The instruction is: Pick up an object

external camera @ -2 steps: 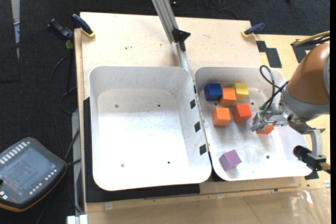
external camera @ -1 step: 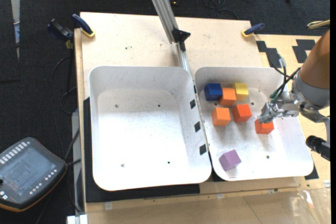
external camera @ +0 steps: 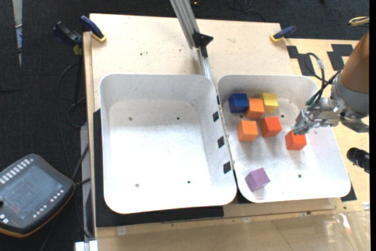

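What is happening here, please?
A robot arm reaches into the right bin, and its gripper sits just above a red-orange cube. Whether it grips the cube is not clear. Five more cubes lie in that bin: blue, yellow, two orange, one red-orange, and a purple cube apart.

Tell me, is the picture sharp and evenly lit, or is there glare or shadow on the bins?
Camera view: sharp overall, lighting soft and even. The white bins look bright but keep their speckles, so no strong glare. The purple cube and red cube cast only faint shadows. The gripper is slightly soft-edged.
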Robot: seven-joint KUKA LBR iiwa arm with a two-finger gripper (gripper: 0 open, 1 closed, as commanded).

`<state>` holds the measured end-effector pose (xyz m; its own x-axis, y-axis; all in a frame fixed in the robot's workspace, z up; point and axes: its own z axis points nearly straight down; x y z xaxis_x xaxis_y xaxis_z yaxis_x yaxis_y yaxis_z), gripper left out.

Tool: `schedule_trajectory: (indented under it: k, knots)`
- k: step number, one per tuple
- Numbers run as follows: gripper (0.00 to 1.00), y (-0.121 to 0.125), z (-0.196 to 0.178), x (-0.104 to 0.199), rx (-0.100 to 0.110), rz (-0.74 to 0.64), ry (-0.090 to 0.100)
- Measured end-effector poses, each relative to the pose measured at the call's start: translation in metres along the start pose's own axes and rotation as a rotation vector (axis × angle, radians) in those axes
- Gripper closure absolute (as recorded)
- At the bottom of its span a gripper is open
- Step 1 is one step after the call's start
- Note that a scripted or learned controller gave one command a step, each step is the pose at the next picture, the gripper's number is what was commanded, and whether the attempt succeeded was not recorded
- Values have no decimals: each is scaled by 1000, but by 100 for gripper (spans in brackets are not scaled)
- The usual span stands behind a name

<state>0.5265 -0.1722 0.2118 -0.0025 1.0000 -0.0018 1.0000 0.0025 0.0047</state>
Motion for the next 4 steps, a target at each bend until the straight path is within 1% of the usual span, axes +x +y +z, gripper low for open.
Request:
schedule_trajectory:
  k: [1,2,3,4]
  knots:
    - [100,17,6,48,3,-4,3]
    - [100,36,-7,100,1,-5,3]
    - [100,63,-14,141,1,-4,3]
    - [100,83,-15,181,2,-4,3]
